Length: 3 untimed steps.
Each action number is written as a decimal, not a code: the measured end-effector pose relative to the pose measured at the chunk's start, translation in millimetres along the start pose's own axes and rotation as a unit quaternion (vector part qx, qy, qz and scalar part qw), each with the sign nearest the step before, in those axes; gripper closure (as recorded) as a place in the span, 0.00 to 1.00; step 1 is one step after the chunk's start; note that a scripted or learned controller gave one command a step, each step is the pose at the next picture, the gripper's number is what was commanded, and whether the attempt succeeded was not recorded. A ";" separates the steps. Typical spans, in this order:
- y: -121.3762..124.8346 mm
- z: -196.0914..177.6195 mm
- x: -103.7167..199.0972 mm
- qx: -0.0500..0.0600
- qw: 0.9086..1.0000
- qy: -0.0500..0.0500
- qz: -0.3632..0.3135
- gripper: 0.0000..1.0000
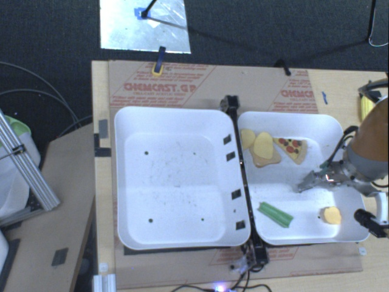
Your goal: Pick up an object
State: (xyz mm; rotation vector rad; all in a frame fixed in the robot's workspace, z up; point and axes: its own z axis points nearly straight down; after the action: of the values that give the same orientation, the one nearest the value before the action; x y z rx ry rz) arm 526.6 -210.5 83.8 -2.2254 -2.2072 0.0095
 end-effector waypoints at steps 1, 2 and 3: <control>8.1 -11.8 3.7 -0.007 1.000 -0.001 -0.005 1.00; 78.2 -26.0 45.7 -0.009 1.000 -0.001 -0.009 1.00; 39.4 1.0 104.1 -0.003 1.000 0.002 -0.008 1.00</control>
State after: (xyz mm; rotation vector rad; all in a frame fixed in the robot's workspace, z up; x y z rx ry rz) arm 566.9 -106.7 82.6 -2.2089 -2.2261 -0.0004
